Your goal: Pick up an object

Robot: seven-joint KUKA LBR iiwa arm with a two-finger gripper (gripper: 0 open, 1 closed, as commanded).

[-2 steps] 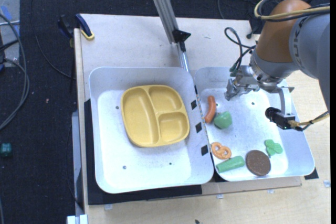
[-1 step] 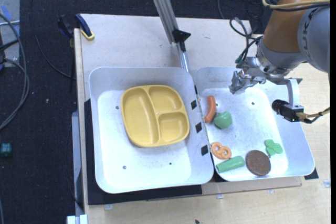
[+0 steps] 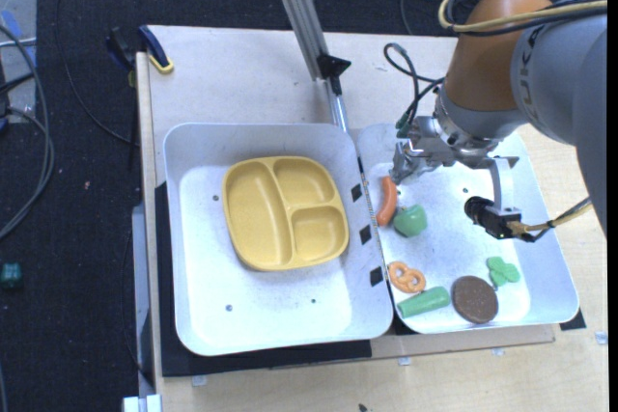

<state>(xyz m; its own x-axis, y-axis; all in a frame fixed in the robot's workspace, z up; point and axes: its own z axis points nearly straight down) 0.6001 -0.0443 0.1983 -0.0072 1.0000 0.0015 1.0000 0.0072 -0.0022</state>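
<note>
Hand [image 3: 404,167] lowered above orange sausage [image 3: 387,201], right bin [image 3: 541,246].

From where I stand, nothing written can be read. The bins, the toys and the arm carry no legible labels.

Yellow tray [image 3: 286,211] in L bin [image 3: 193,304]

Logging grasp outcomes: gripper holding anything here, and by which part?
Cannot be told. The gripper sits just above the orange sausage-shaped item in the right bin, but no object shows between its fingers.
</note>
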